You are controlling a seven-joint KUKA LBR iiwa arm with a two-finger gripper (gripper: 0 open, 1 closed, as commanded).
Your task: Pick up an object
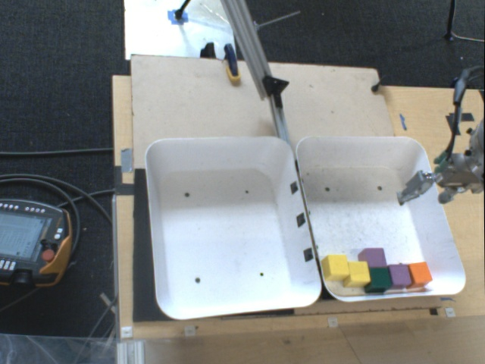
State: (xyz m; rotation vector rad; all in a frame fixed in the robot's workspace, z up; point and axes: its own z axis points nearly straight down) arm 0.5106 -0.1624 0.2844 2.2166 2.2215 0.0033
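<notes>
Small blocks lie clustered along the near edge of the right bin (424, 203), all touching or just beside one another: two yellow blocks (345, 269) toward the divider side, a purple block (372, 257) behind them, a green block (378, 280) in front of it, a second, paler purple block (399, 274) next, and an orange block (420, 273) closest to the bin's outer corner. The rest of the right bin's floor shows only fine dark specks. The tool (415, 187) hangs over the right bin's outer wall, well apart from the blocks and farther back in the bin; nothing sits between its fingers, and whether they stand wide or narrow cannot be told. The left bin (163, 203) touches the right bin along their shared wall. Both bins rest on the worktop (197, 97). A control pendant (30, 237) with cables lies on the dark floor beyond the left bin.
</notes>
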